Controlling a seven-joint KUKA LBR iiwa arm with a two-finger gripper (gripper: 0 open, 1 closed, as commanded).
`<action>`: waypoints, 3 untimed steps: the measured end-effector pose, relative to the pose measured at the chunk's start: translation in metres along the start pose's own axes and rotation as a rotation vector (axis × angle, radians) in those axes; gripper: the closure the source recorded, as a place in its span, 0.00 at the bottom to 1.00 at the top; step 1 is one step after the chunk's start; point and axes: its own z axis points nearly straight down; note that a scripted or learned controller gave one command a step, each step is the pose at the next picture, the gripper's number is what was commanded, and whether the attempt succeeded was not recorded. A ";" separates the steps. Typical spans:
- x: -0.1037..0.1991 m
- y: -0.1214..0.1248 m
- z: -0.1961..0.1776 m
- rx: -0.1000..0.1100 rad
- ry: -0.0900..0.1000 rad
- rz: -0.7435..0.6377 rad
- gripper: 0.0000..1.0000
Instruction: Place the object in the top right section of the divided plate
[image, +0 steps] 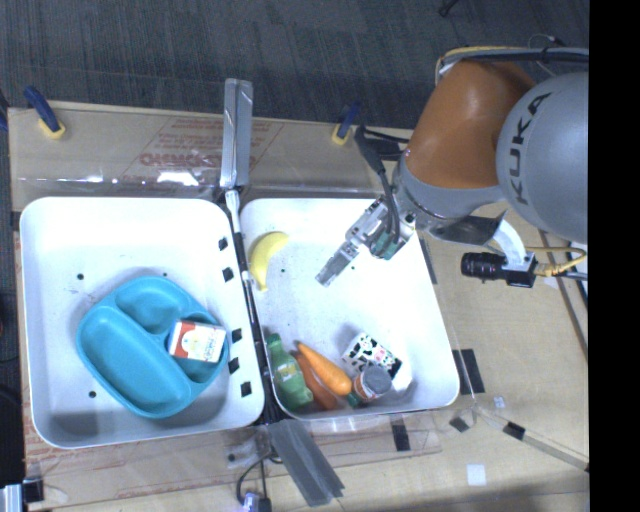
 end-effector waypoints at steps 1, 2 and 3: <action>-0.002 -0.043 0.035 0.001 0.002 -0.032 0.00; 0.007 -0.089 0.064 0.001 0.002 -0.052 0.00; -0.005 -0.124 0.089 0.001 0.002 -0.071 0.00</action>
